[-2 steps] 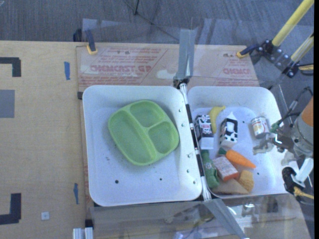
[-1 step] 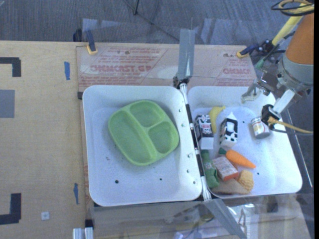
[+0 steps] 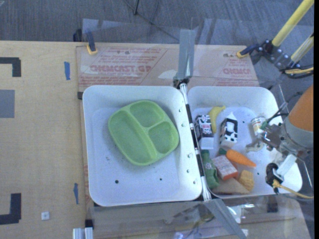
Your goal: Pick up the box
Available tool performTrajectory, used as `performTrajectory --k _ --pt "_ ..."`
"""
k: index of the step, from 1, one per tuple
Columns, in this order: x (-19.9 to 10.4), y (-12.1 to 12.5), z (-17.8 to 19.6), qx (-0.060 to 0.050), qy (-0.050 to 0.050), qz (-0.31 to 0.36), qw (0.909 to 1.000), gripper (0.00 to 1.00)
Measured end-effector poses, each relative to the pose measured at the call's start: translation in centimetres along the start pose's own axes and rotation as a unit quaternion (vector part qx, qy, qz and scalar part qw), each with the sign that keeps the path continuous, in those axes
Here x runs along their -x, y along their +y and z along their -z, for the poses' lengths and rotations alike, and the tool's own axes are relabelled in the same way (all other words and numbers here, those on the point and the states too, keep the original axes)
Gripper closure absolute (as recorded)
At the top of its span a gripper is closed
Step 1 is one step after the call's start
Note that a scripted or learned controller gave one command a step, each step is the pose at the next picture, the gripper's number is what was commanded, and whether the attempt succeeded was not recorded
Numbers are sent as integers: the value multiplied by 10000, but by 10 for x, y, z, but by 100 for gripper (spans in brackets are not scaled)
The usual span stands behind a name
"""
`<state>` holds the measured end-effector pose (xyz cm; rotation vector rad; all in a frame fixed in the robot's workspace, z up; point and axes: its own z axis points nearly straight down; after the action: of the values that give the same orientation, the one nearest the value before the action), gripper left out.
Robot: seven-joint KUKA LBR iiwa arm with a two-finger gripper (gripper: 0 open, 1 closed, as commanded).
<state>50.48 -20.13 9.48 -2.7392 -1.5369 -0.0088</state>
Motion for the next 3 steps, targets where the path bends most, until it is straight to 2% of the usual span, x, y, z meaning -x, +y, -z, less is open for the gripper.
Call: performTrajectory --k 1,2,3 --pt "2 0 9 -3 -10 -21 10000 100" --pt "-93 48 100 -12 -32 -1519 9884 100" --pt "-128 33 340 -7 -33 -1421 9898 100"
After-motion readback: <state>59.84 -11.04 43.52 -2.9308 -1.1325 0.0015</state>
